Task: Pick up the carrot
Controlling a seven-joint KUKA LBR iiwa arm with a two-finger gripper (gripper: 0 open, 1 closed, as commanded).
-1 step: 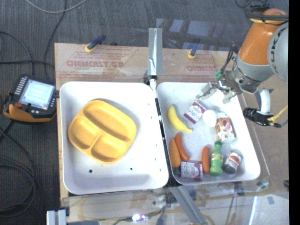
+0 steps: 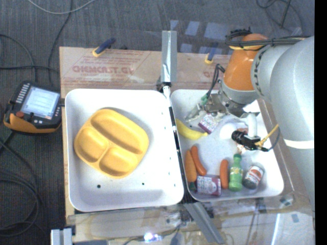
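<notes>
While the camera view looks down on both bins, the entry of interest is the carrot (image 2: 224,173) — short, orange-red, tapered, lying lengthwise in the lower middle of the right bin (image 2: 276,188), just beside the green bottle (image 2: 235,172) on that bottle's left. The identification is a judgement: two longer orange sticks (image 2: 190,167) lie side by side against the bin's left wall, and either might be mistaken for it.

Neighbours: pink packet (image 2: 208,185) near, below and left of the carrot; small can (image 2: 254,176) beyond the bottle; banana (image 2: 188,131) higher up, well apart.

Gripper (image 2: 204,110): upper left of the right bin, over the banana's end and a second packet (image 2: 209,122), well apart from the carrot. Whether it is parted or closed cannot be told.

Left bin (image 2: 76,188): holds a yellow divided tray (image 2: 111,142).

Handling, as judged: probably a toy — light, stiff, smooth and rounded, so apt to roll or slip from a pinch. Best taken at the thick middle, the grip closing across its short axis. The bottle side leaves little room.
</notes>
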